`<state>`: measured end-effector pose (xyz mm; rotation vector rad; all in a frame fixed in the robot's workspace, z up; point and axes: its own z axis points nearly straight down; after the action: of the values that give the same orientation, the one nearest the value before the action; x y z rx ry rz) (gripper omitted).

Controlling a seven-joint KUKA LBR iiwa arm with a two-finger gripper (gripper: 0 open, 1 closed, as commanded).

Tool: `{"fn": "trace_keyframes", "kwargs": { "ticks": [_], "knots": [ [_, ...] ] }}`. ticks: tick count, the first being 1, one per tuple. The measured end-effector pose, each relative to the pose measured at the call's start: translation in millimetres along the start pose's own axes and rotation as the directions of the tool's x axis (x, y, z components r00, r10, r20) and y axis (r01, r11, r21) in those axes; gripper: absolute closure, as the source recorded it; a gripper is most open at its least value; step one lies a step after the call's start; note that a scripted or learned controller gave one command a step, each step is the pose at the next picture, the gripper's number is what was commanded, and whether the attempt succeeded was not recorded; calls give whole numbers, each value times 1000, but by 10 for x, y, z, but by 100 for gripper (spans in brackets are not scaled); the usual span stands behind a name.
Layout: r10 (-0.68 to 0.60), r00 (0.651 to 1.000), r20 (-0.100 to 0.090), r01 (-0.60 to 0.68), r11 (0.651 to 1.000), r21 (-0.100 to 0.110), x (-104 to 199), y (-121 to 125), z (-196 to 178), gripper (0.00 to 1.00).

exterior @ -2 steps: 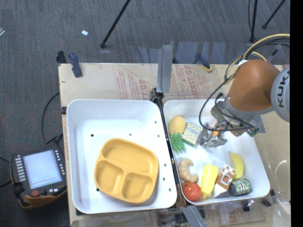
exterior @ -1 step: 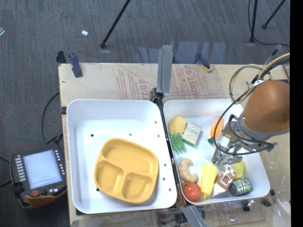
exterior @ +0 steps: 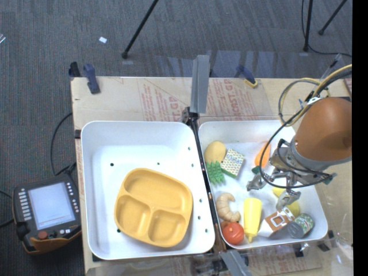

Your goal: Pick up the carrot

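The gripper [exterior: 275,190] hangs with fingers spread and holding nothing, just below the carrot [exterior: 263,153] in the right bin [exterior: 319,217]

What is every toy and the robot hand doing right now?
carrot: lying in right bin, partly hidden by arm.
gripper: hovering over right bin, holding nothing.
yellow tray: flat in left bin.
tomato: resting in right bin's front corner.
croissant: lying beside tomato.
can: on its side.

Pincer [exterior: 273,190] hangs beside the carrot [exterior: 263,153] — right bin [exterior: 247,132].
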<state>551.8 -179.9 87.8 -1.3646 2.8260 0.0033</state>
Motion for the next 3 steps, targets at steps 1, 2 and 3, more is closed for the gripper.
{"fn": "trace_keyframes", "kwargs": {
  "ticks": [1, 2, 3],
  "knots": [
    [51, 999, 1, -51, 999, 1, -573, -511, -2, 0],
    [59, 998, 6, -59, 998, 0, -577, -513, -106, 100],
    [60, 998, 6, -60, 998, -1, -571, -514, -100, 0]
  ]
}}
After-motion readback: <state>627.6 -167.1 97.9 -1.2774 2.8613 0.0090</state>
